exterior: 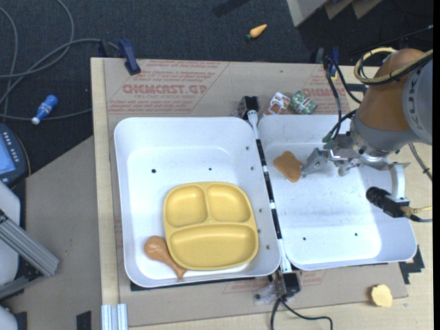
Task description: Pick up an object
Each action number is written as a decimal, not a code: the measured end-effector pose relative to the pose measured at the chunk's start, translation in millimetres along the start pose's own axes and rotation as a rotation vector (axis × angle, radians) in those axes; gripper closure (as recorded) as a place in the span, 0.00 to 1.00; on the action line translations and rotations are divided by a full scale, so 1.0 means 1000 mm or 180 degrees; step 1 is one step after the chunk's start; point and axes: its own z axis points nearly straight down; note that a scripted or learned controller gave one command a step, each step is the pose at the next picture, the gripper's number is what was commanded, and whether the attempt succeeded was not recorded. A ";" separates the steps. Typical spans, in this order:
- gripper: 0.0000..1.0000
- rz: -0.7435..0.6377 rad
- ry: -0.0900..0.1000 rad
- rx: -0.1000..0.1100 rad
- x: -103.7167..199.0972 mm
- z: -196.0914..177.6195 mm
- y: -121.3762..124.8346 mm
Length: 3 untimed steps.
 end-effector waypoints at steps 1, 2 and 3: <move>0.00 0.0003 -0.0020 -0.0054 0.045 -0.012 0.022; 0.00 0.0024 -0.0018 -0.0034 0.027 0.034 0.025; 0.00 0.0003 -0.0028 -0.0096 0.053 -0.077 0.080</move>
